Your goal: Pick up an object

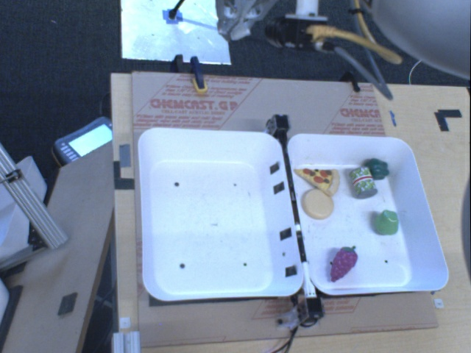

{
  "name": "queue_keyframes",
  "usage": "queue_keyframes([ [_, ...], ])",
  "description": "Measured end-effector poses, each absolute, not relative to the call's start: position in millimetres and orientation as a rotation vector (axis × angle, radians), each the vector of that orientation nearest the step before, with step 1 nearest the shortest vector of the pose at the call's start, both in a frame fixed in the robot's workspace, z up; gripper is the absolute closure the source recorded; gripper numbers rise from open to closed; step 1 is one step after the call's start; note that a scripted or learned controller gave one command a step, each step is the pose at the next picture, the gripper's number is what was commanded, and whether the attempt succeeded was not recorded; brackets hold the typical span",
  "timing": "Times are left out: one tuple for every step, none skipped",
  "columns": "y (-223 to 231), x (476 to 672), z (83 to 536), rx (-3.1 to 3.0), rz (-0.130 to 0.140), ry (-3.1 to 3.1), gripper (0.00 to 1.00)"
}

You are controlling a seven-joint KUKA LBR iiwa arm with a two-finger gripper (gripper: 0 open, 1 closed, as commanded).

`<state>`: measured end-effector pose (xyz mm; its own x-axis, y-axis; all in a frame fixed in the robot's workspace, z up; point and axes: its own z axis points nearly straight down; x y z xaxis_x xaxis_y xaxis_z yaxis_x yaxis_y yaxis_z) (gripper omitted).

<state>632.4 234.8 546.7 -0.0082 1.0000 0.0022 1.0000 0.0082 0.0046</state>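
The right bin (423,219) holds several toy foods. A pizza slice (316,176) lies near its back left corner, with a round tan biscuit (319,204) just in front of it. A small striped can (361,182) stands beside a dark green vegetable (377,168) at the back right. In front of those sits a light green piece (385,222), and a purple bunch of grapes (343,262) rests near the front wall. My gripper (237,20) hangs high at the top of the view, beyond the bench's far edge, far from every object and with nothing seen in it.
The left bin (154,271) stands beside the right one, joined by a black hinge strip (288,197). Both rest on a brown board (309,98). A shiny metal sheet (158,20) lies beyond the bench. A handheld device (85,142) sits at the left.
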Motion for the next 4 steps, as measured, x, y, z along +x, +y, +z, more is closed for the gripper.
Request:
queue_keyframes([
  [234.8, 632.4, 546.4, 2.210, 0.006, 2.231, 0.00],
  [235.2, 632.5, 557.8, 2.206, 0.010, 2.234, 1.00],
  [235.2, 632.4, 557.5, 2.205, 0.009, 2.235, 0.00],
  [235.6, 632.4, 569.0, 2.200, 0.014, 2.238, 1.00],
])
